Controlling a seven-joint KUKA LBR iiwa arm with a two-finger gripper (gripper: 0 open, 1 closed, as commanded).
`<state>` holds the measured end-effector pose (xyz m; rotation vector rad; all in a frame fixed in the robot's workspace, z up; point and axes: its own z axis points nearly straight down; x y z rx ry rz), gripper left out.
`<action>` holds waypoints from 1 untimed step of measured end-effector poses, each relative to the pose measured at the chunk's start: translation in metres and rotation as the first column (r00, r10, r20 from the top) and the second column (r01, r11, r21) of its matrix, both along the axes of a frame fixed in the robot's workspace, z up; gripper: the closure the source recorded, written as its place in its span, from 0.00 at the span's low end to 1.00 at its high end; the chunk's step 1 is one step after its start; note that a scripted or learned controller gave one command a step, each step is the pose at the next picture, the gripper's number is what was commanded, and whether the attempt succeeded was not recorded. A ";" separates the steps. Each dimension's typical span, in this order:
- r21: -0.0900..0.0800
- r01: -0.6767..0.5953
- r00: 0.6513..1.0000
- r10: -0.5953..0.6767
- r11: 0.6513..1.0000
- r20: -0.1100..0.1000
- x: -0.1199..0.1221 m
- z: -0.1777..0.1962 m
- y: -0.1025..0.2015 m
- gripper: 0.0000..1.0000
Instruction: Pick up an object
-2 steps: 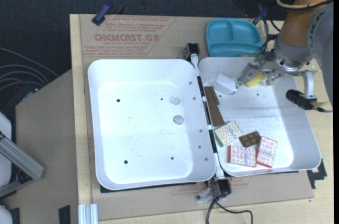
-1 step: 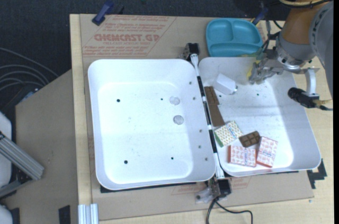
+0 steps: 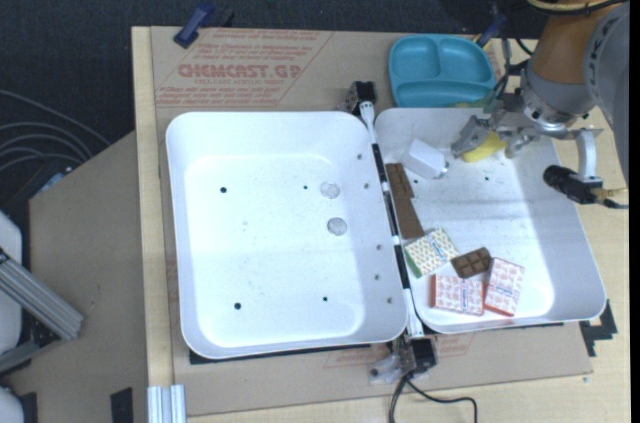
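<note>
The camera looks down at a slant on two shallow white bins set side by side on a brown board. The left bin (image 3: 270, 231) holds only two small round discs (image 3: 333, 209) near its middle. The right bin (image 3: 560, 241) carries the things worth picking. A white block (image 3: 425, 158) lies in its upper left part, a long brown bar (image 3: 403, 202) runs along its left wall, and near the bottom sit a green patterned packet (image 3: 429, 252), a small dark brown piece (image 3: 471, 262) and two red-and-white packets (image 3: 480, 290). A teal divided tray (image 3: 440, 69) rests on the board just above this bin.

The arm comes in from the right, its orange band high at the edge, and the gripper (image 3: 487, 137) hangs low over the top of the right bin. A yellow thing (image 3: 485, 149) shows directly at the fingertips, touching or just under them. It looks the nearest target, with its long axis roughly left to right across the picture. The white block lies just to the left of the fingers, close but apart. The lower packets are well away, toward the near side of the bin.

Whether the jaws are wide or narrow, I cannot tell; metal parts and the yellow thing overlap there, and nothing shows it clearly clamped
</note>
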<state>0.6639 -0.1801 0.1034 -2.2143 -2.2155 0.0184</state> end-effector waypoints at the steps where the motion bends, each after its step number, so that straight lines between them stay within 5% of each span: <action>1: -0.001 0.000 1.000 0.000 1.000 0.001 0.000 0.010 0.000 1.00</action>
